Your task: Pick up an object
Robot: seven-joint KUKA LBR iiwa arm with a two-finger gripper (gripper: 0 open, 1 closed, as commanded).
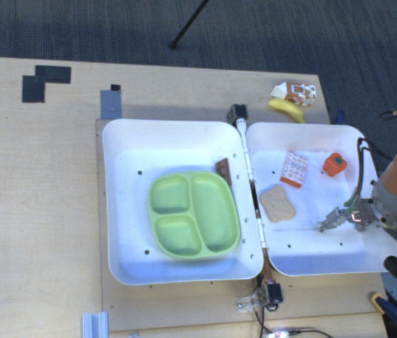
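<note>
Open, empty jaws [327, 223] hover near a tan slice of bread [277, 203] lying flat in the right bin [311, 263].

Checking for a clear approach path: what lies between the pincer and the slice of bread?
In the camera view, only bare white bin floor lies between the pincer and the slice of bread.

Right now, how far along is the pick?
Done: the gripper has reached into the right bin, low near its floor. In hand: nothing shows between its fingers. Left: the whole grasp and lift. The bread slice, red-and-white card and orange object all lie apart from it on the bin floor.
</note>
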